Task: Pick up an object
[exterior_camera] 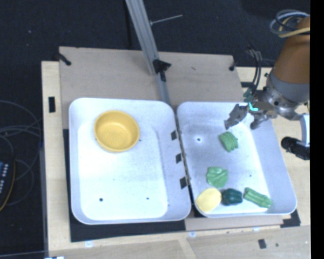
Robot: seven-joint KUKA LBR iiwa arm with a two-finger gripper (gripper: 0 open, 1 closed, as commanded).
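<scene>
since the arm reaches in from the right, its gripper [246, 117] hangs over the right bin [270, 144], fingers spread wide and holding nothing. just below and left of the gripper lies a light green piece [228, 141], the likeliest pick because it sits alone. well below the gripper, a second green piece [217, 176], a yellow lump [208, 199], a dark green piece [231, 197] and a green pod [257, 197] crowd together, leaving poor finger room.
</scene>
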